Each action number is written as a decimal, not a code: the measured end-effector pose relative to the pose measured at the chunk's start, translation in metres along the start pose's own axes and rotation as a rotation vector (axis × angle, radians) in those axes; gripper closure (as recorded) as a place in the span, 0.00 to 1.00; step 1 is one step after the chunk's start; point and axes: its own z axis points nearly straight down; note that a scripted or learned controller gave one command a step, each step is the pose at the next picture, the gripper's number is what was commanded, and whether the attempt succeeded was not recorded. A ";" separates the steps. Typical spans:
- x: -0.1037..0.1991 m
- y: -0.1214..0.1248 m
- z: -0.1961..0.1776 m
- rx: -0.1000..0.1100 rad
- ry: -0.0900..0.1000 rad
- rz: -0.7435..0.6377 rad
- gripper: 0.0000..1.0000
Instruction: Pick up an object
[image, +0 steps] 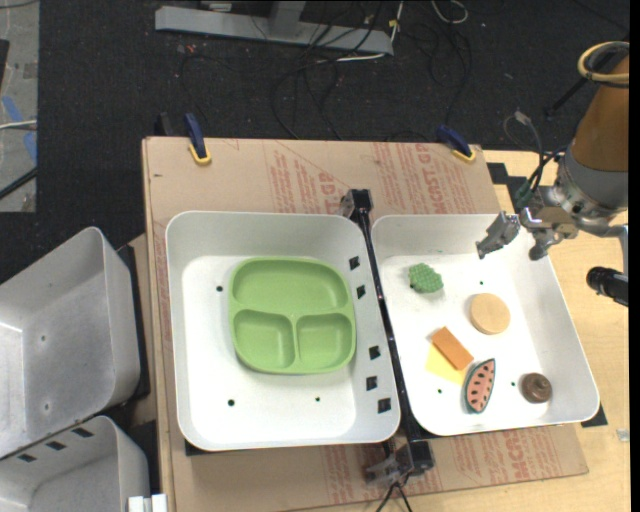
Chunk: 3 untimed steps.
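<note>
one fixed camera is looking down at a slant from above the bench (270, 170), taking in both white bins (200, 400) from moderately far.

Brown cardboard sheet (300, 180) under both bins, held by two yellow-tipped clamps (198, 140) at its far edge. Grey plastic tubs (60, 330) stand left. Cables (330, 70) behind.

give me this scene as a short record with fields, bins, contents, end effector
left bin: holds a green divided plate
right bin: holds green broccoli piece, tan round disc, orange block on a yellow piece, watermelon slice, brown round piece
end effector: open, above the right bin's far right corner, nothing between its fingers
task state: no object picked up yet
</note>
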 end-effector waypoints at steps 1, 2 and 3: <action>0.000 0.003 -0.006 -0.011 -0.003 -0.002 0.00; 0.006 0.005 0.039 -0.007 -0.001 -0.005 0.00; 0.000 0.013 0.093 -0.006 -0.001 -0.001 0.00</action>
